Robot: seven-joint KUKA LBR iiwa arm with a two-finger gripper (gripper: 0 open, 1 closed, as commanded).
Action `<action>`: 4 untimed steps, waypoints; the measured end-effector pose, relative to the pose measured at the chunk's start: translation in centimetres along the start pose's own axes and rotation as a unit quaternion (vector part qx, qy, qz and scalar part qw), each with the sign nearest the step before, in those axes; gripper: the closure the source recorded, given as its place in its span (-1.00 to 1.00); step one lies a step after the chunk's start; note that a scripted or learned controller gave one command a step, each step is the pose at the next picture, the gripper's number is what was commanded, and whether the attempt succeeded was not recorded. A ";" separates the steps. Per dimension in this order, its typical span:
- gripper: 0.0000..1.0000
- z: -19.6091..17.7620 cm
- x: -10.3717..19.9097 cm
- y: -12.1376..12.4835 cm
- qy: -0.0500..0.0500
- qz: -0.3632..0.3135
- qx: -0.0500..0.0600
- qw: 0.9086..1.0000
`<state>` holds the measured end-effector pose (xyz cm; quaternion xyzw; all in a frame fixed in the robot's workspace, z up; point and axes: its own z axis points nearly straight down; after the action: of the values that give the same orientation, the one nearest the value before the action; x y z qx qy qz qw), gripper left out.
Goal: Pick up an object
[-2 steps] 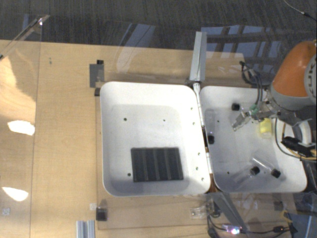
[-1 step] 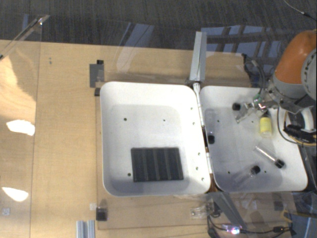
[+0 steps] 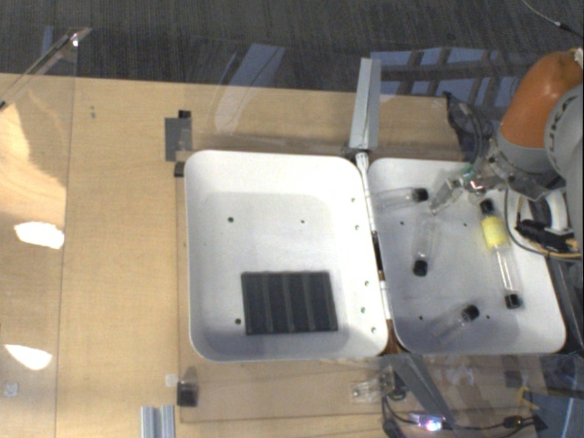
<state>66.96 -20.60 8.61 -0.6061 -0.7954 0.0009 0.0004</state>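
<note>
Yellow object (image 3: pixel 493 234) is seen lying in the right bin (image 3: pixel 547 336), just below the gripper (image 3: pixel 474 182); whether anything is held cannot be told.

This is looking like a robotics lab or test cell. A pale wooden surface (image 3: pixel 100 272) is carrying two white bins, the left bin (image 3: pixel 205 190) and the right bin (image 3: pixel 547 322), sitting side by side between small black stops. A metal rail (image 3: pixel 365 103) is standing at the surface's far edge, an industrial arm (image 3: pixel 547 108) is reaching in at the right edge, loose cables (image 3: pixel 538 231) are hanging beside it, and grey carpet (image 3: pixel 228 7) is lying beyond.
</note>
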 end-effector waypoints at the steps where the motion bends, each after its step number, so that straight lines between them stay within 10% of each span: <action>1: -1.00 -0.1 5.9 1.7 -0.003 0.016 -0.003 1.000; 2: 1.00 -0.9 6.0 1.6 0.000 0.012 0.005 1.000; 3: 1.00 -1.9 6.1 1.8 -0.001 0.009 0.003 1.000; 4: 1.00 -0.2 7.5 2.3 -0.001 0.150 -0.005 0.989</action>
<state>67.22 -12.73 8.83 -0.7185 -0.6955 -0.0027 -0.0038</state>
